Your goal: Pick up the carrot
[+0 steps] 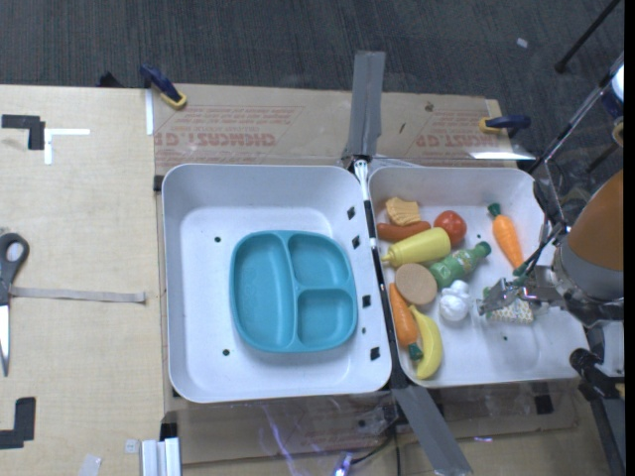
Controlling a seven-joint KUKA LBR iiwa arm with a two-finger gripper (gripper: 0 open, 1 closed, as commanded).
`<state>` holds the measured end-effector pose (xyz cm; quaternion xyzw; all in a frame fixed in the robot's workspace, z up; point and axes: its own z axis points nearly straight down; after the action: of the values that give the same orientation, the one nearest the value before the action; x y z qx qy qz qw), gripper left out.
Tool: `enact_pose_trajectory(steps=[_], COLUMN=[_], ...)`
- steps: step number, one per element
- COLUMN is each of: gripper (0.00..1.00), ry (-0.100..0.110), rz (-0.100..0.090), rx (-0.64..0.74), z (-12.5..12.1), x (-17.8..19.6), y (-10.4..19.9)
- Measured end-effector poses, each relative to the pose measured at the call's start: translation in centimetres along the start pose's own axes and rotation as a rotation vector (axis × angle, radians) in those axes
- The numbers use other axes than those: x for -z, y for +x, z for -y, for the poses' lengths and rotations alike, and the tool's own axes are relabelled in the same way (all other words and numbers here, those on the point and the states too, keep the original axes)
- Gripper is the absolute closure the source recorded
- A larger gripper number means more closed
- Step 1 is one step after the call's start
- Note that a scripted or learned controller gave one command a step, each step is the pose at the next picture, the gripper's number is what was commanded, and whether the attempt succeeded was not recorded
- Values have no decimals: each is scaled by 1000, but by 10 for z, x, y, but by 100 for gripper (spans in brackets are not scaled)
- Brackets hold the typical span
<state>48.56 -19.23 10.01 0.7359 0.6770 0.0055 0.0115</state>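
the small orange plastic carrot with a green top (pixel 506 238) lies near the far right corner of the right white bin (pixel 516 360). the metal two-finger gripper (pixel 508 296) hangs just nearer; its opening i cannot tell.

- The cardboard sheet (pixel 298 127) behind the two bins bears red printing, upside down and mirrored from this angle; its letters are too blurred to read
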Motion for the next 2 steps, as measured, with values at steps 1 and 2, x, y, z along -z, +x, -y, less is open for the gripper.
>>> enact_pose_trajectory(steps=[1,2], gripper=[0,0], ry=[14,25], rz=[-14,-4], rx=[-126,-173], z=[-79,-111], x=[-2,32], y=[-2,-10])
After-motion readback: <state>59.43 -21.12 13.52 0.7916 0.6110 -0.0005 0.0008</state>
